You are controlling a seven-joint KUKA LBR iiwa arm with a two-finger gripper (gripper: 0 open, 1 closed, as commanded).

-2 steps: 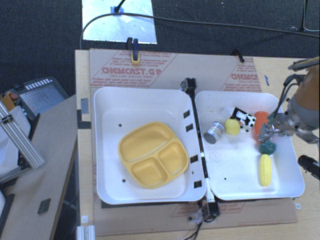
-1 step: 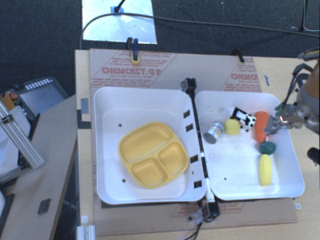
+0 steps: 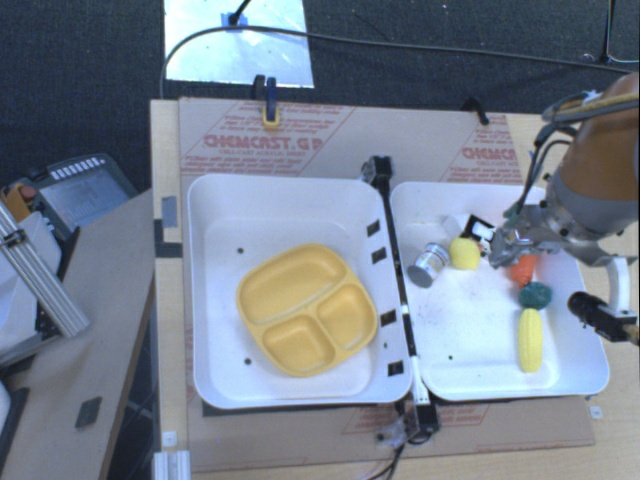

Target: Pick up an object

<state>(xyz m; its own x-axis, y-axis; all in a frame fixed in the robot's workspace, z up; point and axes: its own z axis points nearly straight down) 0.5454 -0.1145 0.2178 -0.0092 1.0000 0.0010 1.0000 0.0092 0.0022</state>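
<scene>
Hovering low in the right bin [image 3: 590, 368], the gripper [image 3: 512, 240], whose state I cannot tell, appears mid-approach beside the lemon [image 3: 464, 253]; next: centre over it and descend.

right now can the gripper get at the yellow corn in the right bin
Probably yes. The corn lies alone on the bin floor, apart from the green piece above it, with nothing on top. The gripper hangs over the same bin, a short way off.

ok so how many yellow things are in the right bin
2: a small yellow ball near the bin's middle, and a corn cob nearer the front. The arm may hide others.
</scene>
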